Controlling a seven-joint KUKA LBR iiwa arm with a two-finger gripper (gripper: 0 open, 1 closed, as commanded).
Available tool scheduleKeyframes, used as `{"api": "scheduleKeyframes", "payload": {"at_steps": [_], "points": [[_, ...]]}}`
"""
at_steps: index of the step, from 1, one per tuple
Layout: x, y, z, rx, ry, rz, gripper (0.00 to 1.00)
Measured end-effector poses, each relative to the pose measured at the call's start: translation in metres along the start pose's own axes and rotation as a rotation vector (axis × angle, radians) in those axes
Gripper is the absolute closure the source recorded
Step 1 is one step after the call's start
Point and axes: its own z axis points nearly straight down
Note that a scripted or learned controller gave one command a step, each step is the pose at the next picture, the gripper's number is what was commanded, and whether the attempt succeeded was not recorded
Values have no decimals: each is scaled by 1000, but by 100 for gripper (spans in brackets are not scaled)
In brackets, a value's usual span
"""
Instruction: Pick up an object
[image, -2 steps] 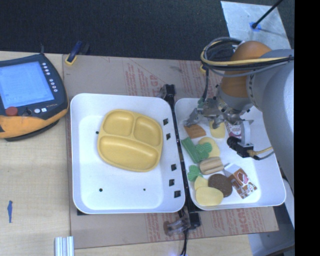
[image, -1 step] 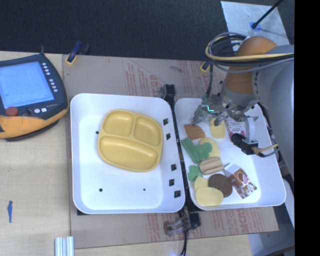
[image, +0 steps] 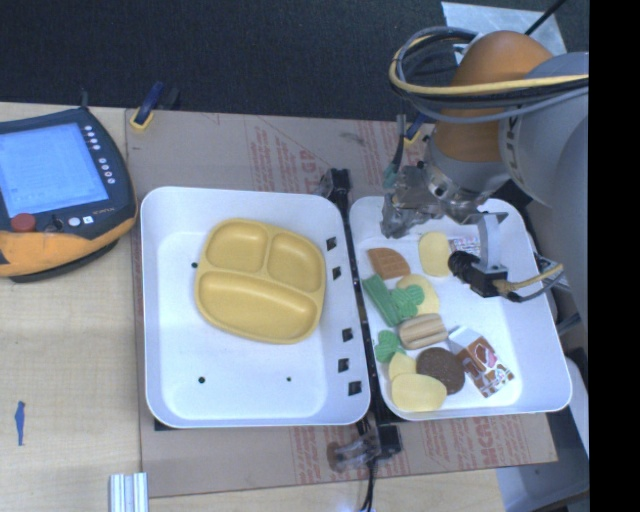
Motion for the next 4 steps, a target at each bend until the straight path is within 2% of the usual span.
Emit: {"api": "scheduleKeyframes", "payload": {"at_steps": [1,2,3,4], "points": [[-4,-2,5,10,-3,5,0],[-68,3,101,6,0,12,0],[-104,-96,106,17,-3,11,0],[-170,27,104,3,-7,6,0]]}}
